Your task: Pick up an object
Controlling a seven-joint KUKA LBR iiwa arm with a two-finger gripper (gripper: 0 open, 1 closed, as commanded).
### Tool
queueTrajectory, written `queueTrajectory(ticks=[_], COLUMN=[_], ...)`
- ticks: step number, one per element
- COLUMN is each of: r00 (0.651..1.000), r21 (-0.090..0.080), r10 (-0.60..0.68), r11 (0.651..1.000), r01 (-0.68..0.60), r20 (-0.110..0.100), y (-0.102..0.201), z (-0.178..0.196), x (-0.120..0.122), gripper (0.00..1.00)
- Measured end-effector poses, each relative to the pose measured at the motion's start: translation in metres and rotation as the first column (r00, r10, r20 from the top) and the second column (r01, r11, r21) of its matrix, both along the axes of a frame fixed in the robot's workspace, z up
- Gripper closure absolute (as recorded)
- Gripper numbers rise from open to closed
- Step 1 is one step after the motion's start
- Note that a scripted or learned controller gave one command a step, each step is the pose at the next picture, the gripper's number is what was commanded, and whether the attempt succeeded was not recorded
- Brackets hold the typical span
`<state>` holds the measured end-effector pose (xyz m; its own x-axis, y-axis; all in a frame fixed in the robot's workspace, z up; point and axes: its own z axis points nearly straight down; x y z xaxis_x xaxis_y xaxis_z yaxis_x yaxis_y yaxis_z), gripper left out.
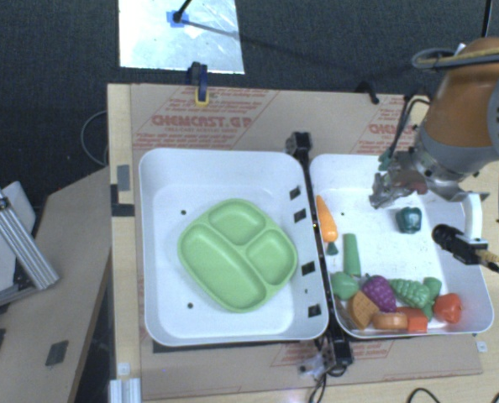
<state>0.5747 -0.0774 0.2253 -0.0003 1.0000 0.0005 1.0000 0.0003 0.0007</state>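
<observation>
The gripper (387, 193) hangs over the right bin (485, 309), near its far edge. I cannot tell if it is open or closed, and nothing shows in its grip. A dark teal object (410, 219) lies just beside it. Toy vegetables (392, 296) crowd the near edge. A green plate (237, 254) sits in the left bin (161, 225).

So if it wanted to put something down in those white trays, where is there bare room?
The right bin has bare floor in its middle, between the carrot, the dark teal object and the toy food pile crowding its near edge. The gripper hangs over its far end. In the left bin, the green divided plate fills the centre; bare white strips ring it.
</observation>
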Motion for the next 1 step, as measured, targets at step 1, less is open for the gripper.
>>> queueTrajectory(ticks=[1], r00=[1.000], r21=[0.000], r10=[0.005], r11=[1.000], r01=[-0.005], r20=[0.000], y=[0.0102], z=[0.0073], x=[0.0065], gripper=[1.00])
